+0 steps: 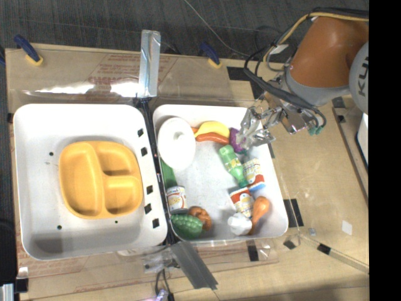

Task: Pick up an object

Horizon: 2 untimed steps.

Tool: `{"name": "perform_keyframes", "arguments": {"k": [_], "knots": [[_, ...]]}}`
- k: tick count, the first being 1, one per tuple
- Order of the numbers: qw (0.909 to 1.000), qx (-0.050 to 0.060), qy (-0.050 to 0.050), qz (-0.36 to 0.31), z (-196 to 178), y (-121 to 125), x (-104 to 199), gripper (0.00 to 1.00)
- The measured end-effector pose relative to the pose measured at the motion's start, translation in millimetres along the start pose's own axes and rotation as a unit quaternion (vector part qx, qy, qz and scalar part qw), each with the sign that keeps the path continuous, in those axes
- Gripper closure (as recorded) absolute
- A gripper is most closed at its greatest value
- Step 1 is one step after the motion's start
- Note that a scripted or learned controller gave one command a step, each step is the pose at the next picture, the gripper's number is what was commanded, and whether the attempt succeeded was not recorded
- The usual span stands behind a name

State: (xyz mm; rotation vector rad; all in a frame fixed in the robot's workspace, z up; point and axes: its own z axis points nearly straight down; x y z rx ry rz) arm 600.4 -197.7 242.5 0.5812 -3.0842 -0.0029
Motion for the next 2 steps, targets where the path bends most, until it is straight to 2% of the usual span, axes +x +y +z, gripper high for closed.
{"name": "perform_keyframes", "arguments": {"k": [1,2], "knots": [[0.9996,0.002,-0.003,0.028,0.7,-16.2,-51.7,1.0],[0.9979,0.004,-0.005,-0.065,-3.4,-29.8,-47.2,1.0]]}}
